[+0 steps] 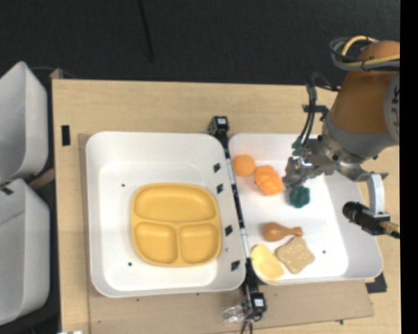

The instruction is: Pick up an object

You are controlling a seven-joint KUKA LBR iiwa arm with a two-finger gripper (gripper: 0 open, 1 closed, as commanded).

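Camera view, overhead at a slant. Bench (70, 256): light wood top, carrying two shallow white bins side by side. Left bin (104, 256): holds one yellow divided tray (175, 223), three compartments, one wide at the far side and two smaller at the near side, lying flat near the bin's middle. Right bin (348, 256): holds six small items. Orange ball (244, 164), near the far left corner, just beside the dividing rims. Orange blocky piece (268, 179), just right of the ball and apart from it. Dark green lumpy item (299, 197), right of the orange piece, directly under the tool. Brown drumstick-shaped piece (281, 231), lying on its side toward the bin's middle. Tan square cracker-like piece (295, 255), nearer the front, just beside a pale yellow rounded piece (265, 263) at the front left corner. Arm (362, 110): grey with an orange band, entering from the right, over the far right part of the right bin. Gripper (297, 179): pointing down at the green item, between it and the orange blocky piece; whether it is released or clenched cannot be told, and nothing is seen to be grasped. Two black clips sit on the rims between the bins, one at the far end (218, 124) and one at the near end (254, 301).
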